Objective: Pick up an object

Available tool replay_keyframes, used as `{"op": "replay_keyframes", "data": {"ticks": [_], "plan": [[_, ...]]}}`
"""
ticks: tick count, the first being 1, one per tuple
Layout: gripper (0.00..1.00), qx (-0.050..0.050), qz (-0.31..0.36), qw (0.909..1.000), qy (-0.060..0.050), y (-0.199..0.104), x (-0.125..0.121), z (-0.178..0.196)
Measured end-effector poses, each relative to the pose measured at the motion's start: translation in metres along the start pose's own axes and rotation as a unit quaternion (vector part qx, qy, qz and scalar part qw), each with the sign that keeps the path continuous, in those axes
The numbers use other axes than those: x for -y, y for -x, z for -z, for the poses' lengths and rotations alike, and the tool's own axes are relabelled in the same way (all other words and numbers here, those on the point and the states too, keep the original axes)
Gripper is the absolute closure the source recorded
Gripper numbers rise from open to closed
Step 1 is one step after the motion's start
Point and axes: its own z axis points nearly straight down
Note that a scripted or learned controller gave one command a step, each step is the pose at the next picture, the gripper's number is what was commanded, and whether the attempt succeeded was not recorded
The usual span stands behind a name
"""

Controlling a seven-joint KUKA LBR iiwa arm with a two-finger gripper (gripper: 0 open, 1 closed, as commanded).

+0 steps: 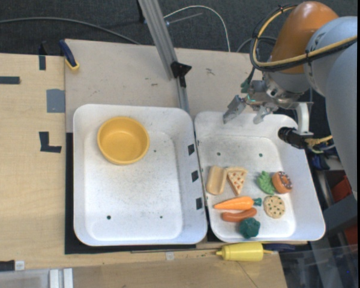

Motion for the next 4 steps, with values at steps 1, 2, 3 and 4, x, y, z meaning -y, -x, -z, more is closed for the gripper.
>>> {"op": "replay_keyframes", "data": {"ticks": [1, 2, 3, 4], "plan": [[0.0, 0.0, 0.0, 1.0, 0.0, 0.0, 0.0, 0.0], [0.0, 0.001, 0.0, 1.0, -0.002, 0.002, 0.006, -0.045], [0.0, 0.0, 0.0, 1.0, -0.003, 0.001, 0.007, -0.099], [1.0, 0.0, 0.001, 1.0, 0.0, 0.0, 0.005, -0.086]]}}
